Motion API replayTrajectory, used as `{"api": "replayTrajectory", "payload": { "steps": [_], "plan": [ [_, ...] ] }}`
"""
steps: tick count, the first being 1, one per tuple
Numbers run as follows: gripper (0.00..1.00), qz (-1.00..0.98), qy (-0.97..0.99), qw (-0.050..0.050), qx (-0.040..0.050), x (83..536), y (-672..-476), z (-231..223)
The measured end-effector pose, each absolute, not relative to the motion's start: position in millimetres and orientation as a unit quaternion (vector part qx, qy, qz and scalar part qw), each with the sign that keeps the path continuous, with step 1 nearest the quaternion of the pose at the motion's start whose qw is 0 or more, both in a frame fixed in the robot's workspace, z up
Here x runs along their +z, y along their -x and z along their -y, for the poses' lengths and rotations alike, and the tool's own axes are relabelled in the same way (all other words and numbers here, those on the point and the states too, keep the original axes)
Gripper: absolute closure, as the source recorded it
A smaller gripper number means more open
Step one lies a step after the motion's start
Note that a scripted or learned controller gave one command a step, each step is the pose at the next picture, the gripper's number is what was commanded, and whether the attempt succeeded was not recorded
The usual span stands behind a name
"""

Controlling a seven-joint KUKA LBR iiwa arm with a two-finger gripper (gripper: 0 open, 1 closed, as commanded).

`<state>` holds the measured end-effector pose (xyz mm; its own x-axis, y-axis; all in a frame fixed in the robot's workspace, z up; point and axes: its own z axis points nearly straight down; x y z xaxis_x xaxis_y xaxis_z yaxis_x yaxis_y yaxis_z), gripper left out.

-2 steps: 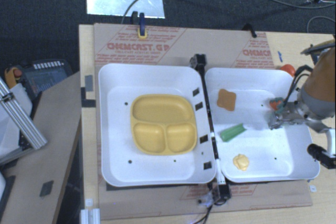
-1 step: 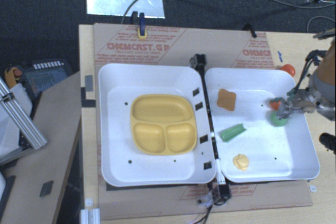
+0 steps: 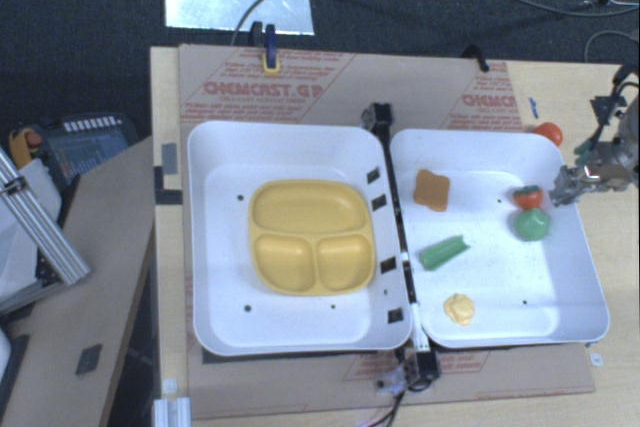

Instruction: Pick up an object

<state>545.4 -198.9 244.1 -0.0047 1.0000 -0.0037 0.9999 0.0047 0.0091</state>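
Two shallow white bins sit side by side on a cardboard-covered tabletop (image 3: 330, 75), seen from above at a slant. The left bin (image 3: 215, 215) holds a yellow divided plate (image 3: 308, 235) lying flat near its middle, with one wide compartment at the far side and two smaller ones at the near side. The right bin (image 3: 570, 315) holds several small toy foods. An orange-brown piece (image 3: 432, 190) lies toward the bin's far left corner. A green oblong piece (image 3: 442, 251) lies tilted near the left wall, about midway along it. A small pale yellow piece (image 3: 459, 308) lies near the front edge. By the right wall, a red piece (image 3: 529, 197) sits touching a round green piece (image 3: 532, 225) just in front of it. The gripper (image 3: 562, 188) reaches in over the bin's right wall, its tip just beside the red piece; whether it is spread or closed cannot be told, and nothing can be seen held in it. An orange-red round thing (image 3: 547, 132) rests on the tabletop just outside the right bin's far right corner.
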Motion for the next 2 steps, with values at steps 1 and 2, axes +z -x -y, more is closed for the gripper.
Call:
{"api": "replayTrajectory", "payload": {
  "steps": [1, 2],
  "plan": [
    [1.0, -0.709, -0.705, 0.003, 0.0012, 273.5, -546.8, 199.3],
    [1.0, -0.711, -0.704, 0.0, 0.0016, 273.7, -551.6, 139.8]
  ]
}}
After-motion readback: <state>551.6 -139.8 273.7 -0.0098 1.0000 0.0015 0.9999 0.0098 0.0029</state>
